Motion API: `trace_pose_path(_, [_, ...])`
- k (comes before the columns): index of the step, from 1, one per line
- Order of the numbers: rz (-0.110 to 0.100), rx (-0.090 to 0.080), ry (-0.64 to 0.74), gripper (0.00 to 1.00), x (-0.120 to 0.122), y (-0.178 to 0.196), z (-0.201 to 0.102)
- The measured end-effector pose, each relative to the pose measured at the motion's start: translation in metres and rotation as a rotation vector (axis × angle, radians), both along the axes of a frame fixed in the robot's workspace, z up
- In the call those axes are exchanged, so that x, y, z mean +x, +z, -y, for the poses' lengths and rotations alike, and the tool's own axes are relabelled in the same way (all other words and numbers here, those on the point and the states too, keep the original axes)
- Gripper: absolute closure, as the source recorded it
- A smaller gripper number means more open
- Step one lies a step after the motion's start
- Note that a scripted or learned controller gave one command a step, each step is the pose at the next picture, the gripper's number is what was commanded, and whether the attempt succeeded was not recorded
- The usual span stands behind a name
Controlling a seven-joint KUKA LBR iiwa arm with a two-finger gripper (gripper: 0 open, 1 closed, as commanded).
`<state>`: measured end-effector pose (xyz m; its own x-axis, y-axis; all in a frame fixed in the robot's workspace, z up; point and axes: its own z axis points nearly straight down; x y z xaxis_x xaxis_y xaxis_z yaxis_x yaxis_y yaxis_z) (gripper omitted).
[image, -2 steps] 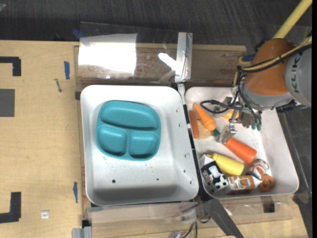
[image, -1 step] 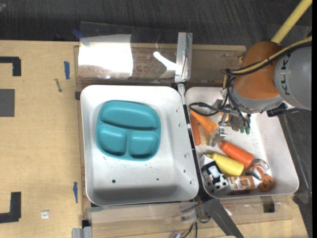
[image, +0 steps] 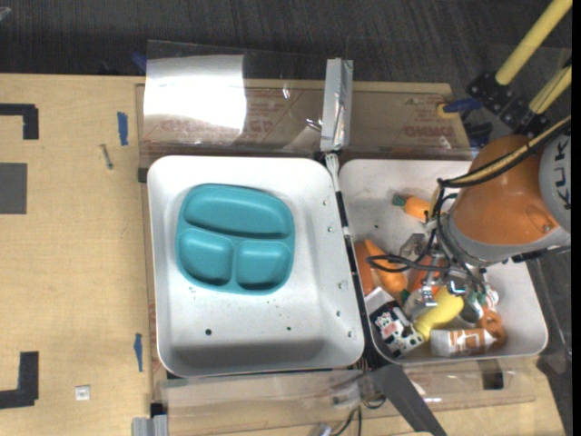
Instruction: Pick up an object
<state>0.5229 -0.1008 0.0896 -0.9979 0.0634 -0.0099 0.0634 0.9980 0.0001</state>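
The gripper (image: pixel 442 284) hangs low inside the right bin (image: pixel 526 284), buried in cables and the arm's orange band, and from where I stand I cannot tell how it is set or whether anything is caught in it. Just below it, toward the bin's near wall, lies a yellow banana-shaped toy (image: pixel 439 312), and that looks like the likeliest target. Its long axis runs slantwise, from lower left up toward the right, so the approach is almost straight down with a small shift toward the near wall. The toy is bright yellow, curved and smooth. Touching it on the near side lies a white bottle with orange print (image: pixel 463 340); left of that sits a black-and-white block (image: pixel 396 327). A carrot-like orange piece (image: pixel 414 207) rests near the far wall. In the left bin (image: pixel 172 189) lies a teal divided tray (image: pixel 236 236).
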Motion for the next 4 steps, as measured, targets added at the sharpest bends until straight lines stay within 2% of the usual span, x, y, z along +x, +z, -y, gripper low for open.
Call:
trace_pose_path(1, [0.007, -0.001, -0.043, 0.0, -0.036, 0.0, -0.001])
trace_pose_path(2, [0.008, -0.001, 0.105, 0.0, -0.038, 0.0, 0.027])
trace_pose_path(3, [0.002, -0.001, 0.174, 0.0, 0.017, 0.087, -0.001])
trace_pose_path(4, [0.009, -0.003, 0.144, 0.0, 0.026, 0.004, -0.002])
